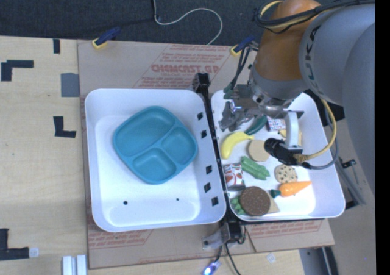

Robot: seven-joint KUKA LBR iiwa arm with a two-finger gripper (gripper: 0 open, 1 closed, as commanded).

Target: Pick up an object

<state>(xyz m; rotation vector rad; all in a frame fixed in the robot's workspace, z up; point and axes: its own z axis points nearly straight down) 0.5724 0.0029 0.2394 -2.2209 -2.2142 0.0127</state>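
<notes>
Camera view, looking down at a slant, has the desk [42, 146] bearing two white bins: the left bin [97, 164] holds a blue divided plate [155, 144], and the right bin [326, 197] holds a heap of toy food. The arm [317, 48] reaches in from the right, and its claw [234, 115] hangs low over the far left corner of the right bin, close to the wall between the bins. Whether the claw is released or clenched I cannot tell — the metal parts blur together there, and nothing can be seen between them.

The task's candidates all lie in the right bin. A yellow banana [234, 143] sits just below the claw, nearest to it. Beside it lie a green pod [255, 167], a pale round slice [259, 150], a speckled cookie [284, 174], an orange carrot [294, 188], a dark brown patty [254, 200] and a small red-and-white can [234, 175] against the dividing wall.

My judgement is that the step in hand is the descent onto a chosen object, most likely the banana. To do it well, the claw should close across the banana's narrow width, not along its curve, and come down clear of the bin wall — a pad catching that wall would spoil the grip. The pieces crowd one another, so a centred, straight-down approach is less likely to nudge the green pod or pinch two things at once.
</notes>
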